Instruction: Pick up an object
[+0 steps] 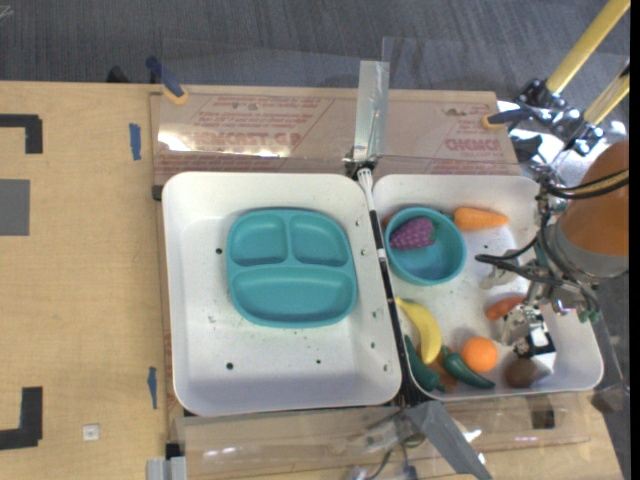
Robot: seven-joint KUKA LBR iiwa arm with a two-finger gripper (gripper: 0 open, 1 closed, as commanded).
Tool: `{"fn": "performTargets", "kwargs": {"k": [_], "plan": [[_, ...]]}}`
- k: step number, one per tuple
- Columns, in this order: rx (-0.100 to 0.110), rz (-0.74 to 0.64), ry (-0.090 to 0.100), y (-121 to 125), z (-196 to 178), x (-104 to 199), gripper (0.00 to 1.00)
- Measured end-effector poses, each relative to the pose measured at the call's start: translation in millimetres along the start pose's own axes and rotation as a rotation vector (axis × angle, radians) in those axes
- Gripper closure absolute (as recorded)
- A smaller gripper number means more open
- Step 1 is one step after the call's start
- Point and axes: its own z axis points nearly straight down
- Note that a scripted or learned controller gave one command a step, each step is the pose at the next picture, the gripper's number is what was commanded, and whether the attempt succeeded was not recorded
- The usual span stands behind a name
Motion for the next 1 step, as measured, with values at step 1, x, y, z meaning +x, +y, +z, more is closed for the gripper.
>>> {"fn": "performTargets", "kwargs": {"k": [1], "plan": [[0.000, -0.003, 0.000, 2.6, 0.2, 19.8, 0.00]]}}
